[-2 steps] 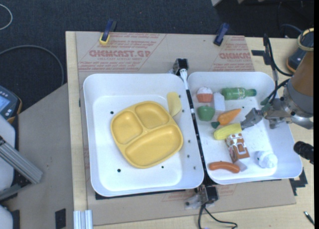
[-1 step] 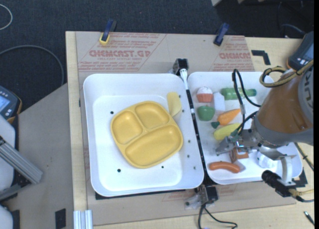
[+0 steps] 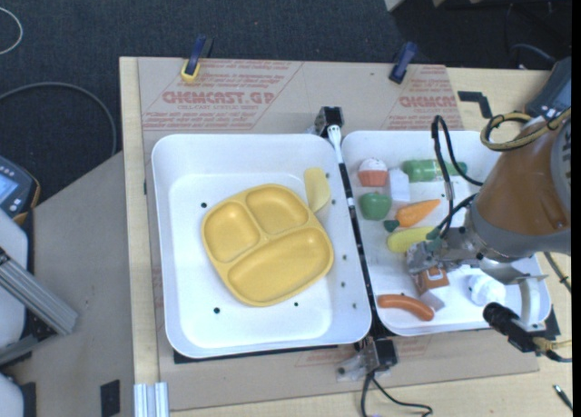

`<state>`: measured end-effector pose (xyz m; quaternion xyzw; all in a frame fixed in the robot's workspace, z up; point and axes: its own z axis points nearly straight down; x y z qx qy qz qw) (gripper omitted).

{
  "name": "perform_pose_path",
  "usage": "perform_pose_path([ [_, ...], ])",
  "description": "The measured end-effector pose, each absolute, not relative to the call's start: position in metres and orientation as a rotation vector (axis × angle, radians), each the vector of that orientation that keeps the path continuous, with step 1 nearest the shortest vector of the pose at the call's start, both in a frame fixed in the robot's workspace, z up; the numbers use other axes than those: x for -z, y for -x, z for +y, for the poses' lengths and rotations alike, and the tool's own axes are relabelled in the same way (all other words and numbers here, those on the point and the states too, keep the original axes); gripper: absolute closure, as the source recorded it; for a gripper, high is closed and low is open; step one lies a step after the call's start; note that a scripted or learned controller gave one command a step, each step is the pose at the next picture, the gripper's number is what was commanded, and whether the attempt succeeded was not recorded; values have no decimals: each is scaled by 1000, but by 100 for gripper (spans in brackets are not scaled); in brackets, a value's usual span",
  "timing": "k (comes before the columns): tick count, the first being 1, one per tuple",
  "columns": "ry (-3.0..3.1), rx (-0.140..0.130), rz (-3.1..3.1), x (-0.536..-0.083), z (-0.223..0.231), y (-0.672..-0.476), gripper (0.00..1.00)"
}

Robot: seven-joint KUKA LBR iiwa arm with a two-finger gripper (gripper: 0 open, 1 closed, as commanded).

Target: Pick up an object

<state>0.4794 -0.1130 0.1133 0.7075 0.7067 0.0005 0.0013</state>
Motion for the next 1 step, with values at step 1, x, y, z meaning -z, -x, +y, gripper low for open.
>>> perform_pose_path([
  [1, -2205, -12, 2233, -189, 3, -481, 100],
])
